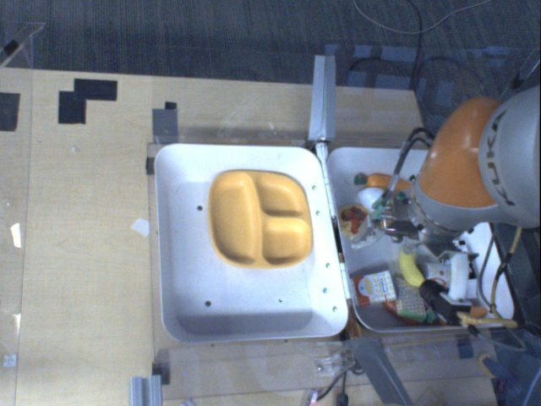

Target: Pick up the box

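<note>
A small box with a red and white label lies flat near the front left of the right bin. My gripper hangs low over the middle of that bin, among the clutter, a short way behind the box and apart from it. The grey arm with its orange band covers the bin's right half.
The left bin holds a yellow compartment tray. Around the gripper lie a banana, a red item, a white round item and an orange item. Dark objects crowd the front right corner.
</note>
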`<state>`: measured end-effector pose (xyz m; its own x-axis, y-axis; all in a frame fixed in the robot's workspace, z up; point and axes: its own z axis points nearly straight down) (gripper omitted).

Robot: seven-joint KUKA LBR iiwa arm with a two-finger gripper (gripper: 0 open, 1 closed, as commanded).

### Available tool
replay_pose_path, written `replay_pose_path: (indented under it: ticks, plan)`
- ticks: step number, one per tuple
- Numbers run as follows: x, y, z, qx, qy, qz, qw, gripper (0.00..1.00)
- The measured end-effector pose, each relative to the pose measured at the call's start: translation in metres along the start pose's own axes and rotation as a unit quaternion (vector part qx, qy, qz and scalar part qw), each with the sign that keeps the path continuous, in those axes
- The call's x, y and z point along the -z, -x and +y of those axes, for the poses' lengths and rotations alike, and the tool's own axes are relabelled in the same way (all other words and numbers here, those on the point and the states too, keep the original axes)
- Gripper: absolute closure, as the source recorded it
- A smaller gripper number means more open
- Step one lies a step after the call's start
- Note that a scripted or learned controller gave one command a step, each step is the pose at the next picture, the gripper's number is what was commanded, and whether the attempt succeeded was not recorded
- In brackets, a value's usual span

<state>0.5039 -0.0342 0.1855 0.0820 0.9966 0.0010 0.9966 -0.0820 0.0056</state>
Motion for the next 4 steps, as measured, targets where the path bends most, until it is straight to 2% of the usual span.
replay_pose_path:
  ticks: [1, 2, 3, 4]
  plan:
    - [-0.091, 0.062, 0.002, -0.049, 0.000, 0.000, 0.9988, 0.00]
    - [-0.095, 0.053, -0.007, -0.002, 0.008, -0.002, 1.0000, 0.00]
    - [-0.096, 0.055, -0.006, -0.160, 0.003, 0.002, 0.9870, 0.00]
    - [-0.096, 0.051, -0.009, -0.273, 0.004, 0.002, 0.9619, 0.00]
